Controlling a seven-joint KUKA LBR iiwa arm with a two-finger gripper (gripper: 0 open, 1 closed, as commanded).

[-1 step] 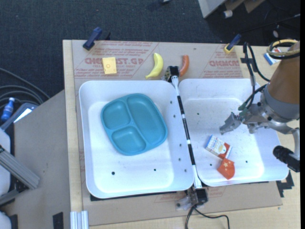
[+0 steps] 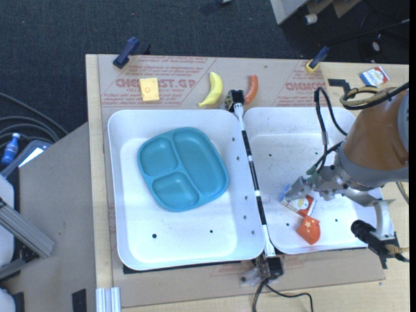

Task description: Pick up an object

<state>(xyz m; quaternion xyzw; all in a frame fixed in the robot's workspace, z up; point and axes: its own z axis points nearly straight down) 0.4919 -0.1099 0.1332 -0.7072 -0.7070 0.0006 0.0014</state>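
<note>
In the right bin (image 2: 286, 135) lie two small objects. One is a white item with blue and orange marks (image 2: 297, 203), near the bin's front middle. The other is an orange-red piece (image 2: 310, 230), just in front of it by the front wall. My gripper (image 2: 310, 187) hangs low over the right bin at the end of the grey wrist (image 2: 361, 174). Its tip is right above and touching or nearly touching the white item. The wrist hides how the jaws stand and whether anything is between them.
The left bin (image 2: 130, 226) holds a blue divided plate (image 2: 183, 168). On the bench behind the bins lie a yellow banana (image 2: 211, 90), an orange piece (image 2: 251, 88) and a yellow block (image 2: 149, 90). Black cables (image 2: 322, 119) loop over the right bin's back.
</note>
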